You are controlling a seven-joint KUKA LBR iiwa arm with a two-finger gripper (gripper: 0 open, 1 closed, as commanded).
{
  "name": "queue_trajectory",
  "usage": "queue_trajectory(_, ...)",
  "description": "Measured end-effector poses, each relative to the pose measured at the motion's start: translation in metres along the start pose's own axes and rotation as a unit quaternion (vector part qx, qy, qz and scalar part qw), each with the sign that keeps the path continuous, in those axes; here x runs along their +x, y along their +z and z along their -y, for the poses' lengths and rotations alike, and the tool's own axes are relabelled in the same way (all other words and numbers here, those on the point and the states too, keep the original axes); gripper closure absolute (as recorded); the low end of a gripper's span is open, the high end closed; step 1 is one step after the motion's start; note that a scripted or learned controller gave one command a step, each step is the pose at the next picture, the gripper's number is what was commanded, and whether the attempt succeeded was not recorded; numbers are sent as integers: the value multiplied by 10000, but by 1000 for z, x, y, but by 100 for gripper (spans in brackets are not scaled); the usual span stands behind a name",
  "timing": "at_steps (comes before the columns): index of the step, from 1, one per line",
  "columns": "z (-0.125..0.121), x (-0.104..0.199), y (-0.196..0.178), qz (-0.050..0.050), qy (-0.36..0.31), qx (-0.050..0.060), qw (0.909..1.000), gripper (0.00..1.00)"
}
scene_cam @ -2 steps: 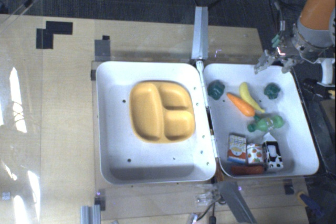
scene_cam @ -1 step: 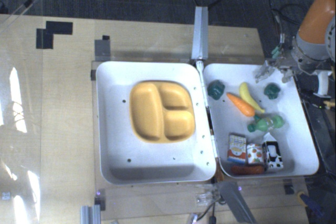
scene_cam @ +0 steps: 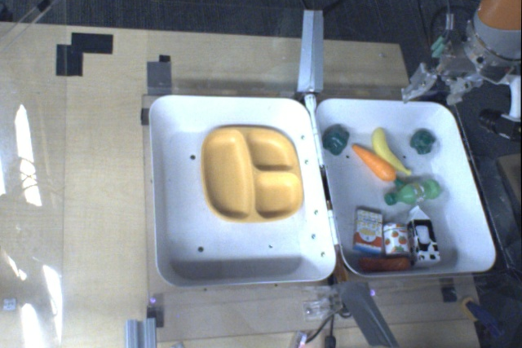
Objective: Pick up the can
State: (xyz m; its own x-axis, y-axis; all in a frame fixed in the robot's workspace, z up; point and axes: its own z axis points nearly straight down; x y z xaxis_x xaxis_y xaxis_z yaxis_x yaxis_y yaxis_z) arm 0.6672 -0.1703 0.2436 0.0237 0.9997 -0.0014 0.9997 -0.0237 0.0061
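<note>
The can (scene_cam: 335,139) is hard to make out. The likeliest match is a small, dark green, round thing in the far left corner of the right bin (scene_cam: 469,175), close to the wall shared with the left bin (scene_cam: 163,175). It shows a roundish outline from above, as if standing on end, so no long axis or pointing direction can be read from it. Its label and rim are too blurred to tell.

Just right of it a carrot (scene_cam: 373,162) and a banana (scene_cam: 388,151) lie side by side, both slanting from far left to near right. A second dark green round thing (scene_cam: 422,141), much like the first, sits near the far right corner. A green bottle (scene_cam: 413,191) lies on its side nearer the middle. Along the near wall stand small cartons (scene_cam: 383,234) and a black-and-white box (scene_cam: 423,242), with a red sausage (scene_cam: 386,263) partly tucked under them.

The left bin holds a yellow divided tray (scene_cam: 251,173).

The pincer (scene_cam: 434,84) hangs over the desk (scene_cam: 81,175) beyond the right bin's far edge, well apart from the can. Whether it is open or closed cannot be told.
</note>
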Motion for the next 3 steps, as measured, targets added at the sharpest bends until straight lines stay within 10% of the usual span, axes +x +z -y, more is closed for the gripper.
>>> queue_trajectory(1,6,-2,110,-4,414,22,9991,0)
queue_trajectory(2,28,3,133,-29,559,-92,9984,0)
queue_trajectory(3,85,-14,132,-5,55,14,10000,0)
